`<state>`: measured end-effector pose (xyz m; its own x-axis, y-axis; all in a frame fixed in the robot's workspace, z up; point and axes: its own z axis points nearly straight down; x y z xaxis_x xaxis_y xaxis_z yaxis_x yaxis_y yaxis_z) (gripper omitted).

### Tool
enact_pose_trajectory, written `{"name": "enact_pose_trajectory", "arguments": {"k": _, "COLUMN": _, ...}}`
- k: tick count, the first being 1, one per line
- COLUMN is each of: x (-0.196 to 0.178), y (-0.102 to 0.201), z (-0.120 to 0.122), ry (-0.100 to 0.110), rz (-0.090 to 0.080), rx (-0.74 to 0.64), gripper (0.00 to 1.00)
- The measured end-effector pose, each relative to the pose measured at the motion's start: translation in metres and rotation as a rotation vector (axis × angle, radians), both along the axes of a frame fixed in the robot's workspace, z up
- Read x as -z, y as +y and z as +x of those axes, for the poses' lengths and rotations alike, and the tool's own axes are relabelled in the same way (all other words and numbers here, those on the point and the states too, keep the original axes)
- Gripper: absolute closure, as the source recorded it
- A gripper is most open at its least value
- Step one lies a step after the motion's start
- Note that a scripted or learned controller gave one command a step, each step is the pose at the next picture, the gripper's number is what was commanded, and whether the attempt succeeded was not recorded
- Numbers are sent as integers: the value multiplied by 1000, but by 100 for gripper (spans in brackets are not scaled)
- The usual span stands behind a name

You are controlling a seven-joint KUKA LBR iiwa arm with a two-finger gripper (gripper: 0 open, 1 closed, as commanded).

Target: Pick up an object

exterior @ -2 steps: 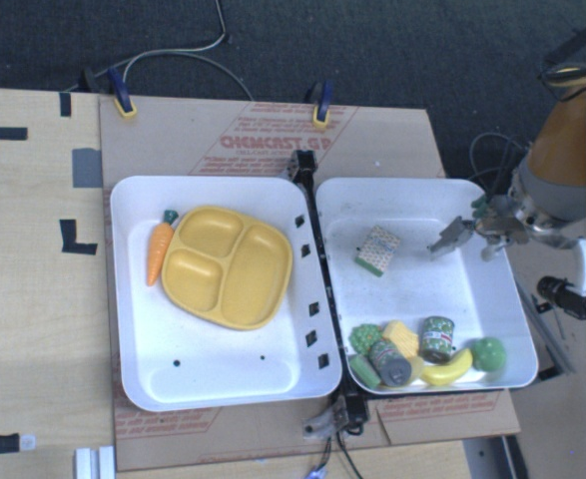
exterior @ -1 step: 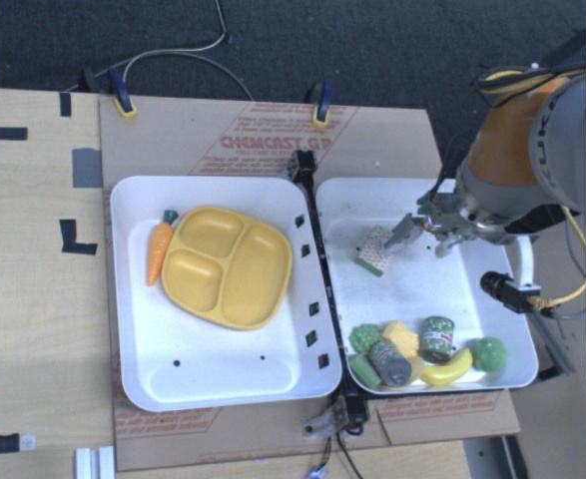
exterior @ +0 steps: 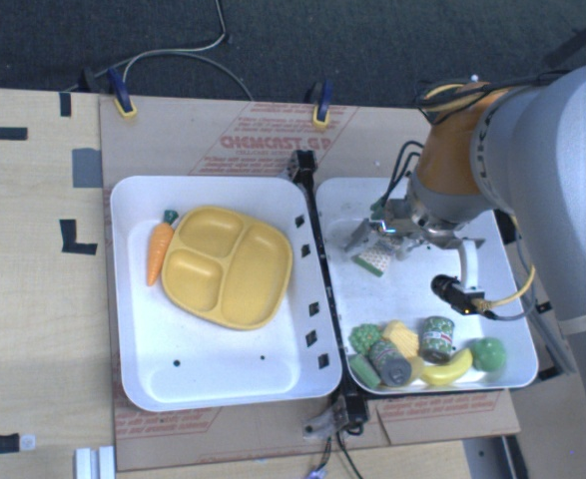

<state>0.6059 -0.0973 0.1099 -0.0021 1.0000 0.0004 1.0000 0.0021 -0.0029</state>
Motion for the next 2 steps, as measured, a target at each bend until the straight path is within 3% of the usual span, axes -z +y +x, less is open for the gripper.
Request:
{"name": "enact_pose_trajectory", "arguments": {"k": 1, "x": -10, "y": 0, "z": 0, "ry": 0, "rz": 0, "rx": -1, "gripper": 100}}
{"name": "enact_pose_trajectory", "arguments": {"k": 2, "x": -10, "y": 0, "z": 0, "ry": 0, "rz": 0, "rx": -1, "gripper": 0}}
